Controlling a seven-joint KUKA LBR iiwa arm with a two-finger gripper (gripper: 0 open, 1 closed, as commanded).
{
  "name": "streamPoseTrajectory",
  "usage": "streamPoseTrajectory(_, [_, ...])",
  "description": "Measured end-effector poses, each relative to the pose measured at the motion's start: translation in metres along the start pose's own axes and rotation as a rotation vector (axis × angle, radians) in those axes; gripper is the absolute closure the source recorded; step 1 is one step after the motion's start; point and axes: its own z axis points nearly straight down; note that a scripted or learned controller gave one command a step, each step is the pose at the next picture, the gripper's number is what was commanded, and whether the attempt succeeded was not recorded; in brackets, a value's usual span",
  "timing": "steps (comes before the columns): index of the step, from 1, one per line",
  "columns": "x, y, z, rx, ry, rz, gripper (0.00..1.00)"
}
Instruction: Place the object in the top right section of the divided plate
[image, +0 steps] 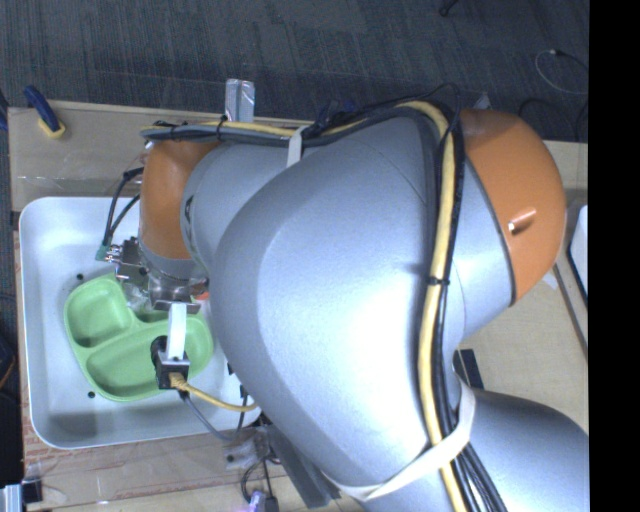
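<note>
Dark carpet borders the tabletop (90, 125); a white bin (45, 300) holds the green divided plate (100, 320). The gripper (165, 290) hangs over its right sections, grip state and object hidden. Risk: release astride a divider ridge, landing in the wrong section.

— What are we losing here?
— Plenty. The arm (380, 300) covers the right side of the bin (40, 300), and the picture's bottom edge cuts the arm off.
— And the divided plate (105, 330)?
— We see its left sections; the right part sits under the wrist (165, 215).
— Jaws?
— We can't tell how they stand; the wrist and cables (215, 400) hide them.
— The counter (100, 130)?
— Mostly covered, we get strips.
</note>
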Motion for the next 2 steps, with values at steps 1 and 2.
streamPoseTrajectory(1, [-0.002,0.003,-0.003,-0.011,0.001,0.003,0.00])
streamPoseTrajectory(2, [0.051,0.065,-0.035,-0.007,0.001,-0.233,0.00])
